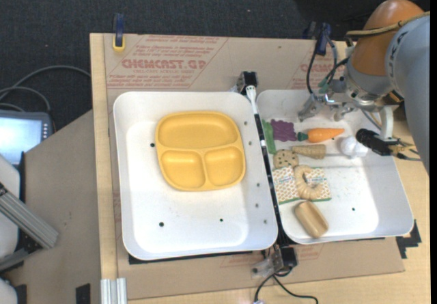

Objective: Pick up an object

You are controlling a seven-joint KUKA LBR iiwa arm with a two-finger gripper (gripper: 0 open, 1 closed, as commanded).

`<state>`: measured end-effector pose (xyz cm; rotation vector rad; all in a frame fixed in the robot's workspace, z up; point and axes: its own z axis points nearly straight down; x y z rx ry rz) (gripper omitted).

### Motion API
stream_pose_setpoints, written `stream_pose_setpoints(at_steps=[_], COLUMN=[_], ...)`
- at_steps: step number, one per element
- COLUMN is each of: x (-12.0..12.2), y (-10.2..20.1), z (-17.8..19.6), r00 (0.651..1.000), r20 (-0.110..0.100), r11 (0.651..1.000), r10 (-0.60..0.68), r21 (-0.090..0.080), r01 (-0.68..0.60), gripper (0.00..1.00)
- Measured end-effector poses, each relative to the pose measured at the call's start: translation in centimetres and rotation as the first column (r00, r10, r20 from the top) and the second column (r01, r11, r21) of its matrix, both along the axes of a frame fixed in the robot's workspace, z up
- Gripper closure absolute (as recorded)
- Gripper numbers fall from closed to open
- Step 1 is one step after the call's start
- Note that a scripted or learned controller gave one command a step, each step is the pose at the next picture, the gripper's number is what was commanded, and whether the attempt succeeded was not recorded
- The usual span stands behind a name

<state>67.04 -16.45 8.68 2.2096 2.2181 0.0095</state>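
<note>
My gripper (322,113) hangs over the far edge of the right bin (372,203), open, with nothing between its fingers. Just in front of it lies an orange carrot (325,135). A purple bunch of grapes (284,130) with a green strip beside it sits to the carrot's left. Nearer the camera are a pale beige root (309,152), a speckled cracker (284,158), a tan ring-shaped piece (313,182) on a green-edged card (289,188), and a brown bread roll (311,219).
The left bin (136,227) holds a yellow divided plate (200,149). A raised divider (263,159) runs between the two bins. The grey arm with its orange band (386,29) comes in from the upper right. The right bin's right half has open floor.
</note>
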Motion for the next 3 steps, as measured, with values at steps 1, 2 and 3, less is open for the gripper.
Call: stream_pose_setpoints(at_steps=[1,2,3], x=[-4.4,-2.4,-5.4], y=[-0.5,-5.6,-2.3], z=[-0.2,-0.1,-0.2], r00=[1.000,1.000,1.000], r20=[-0.017,-0.016,-0.016], r11=[1.000,1.000,1.000], r10=[-0.005,-0.004,-0.002], r21=[0.004,0.018,0.006], r01=[0.005,0.004,0.002], gripper=[0.00,0.00,0.00])
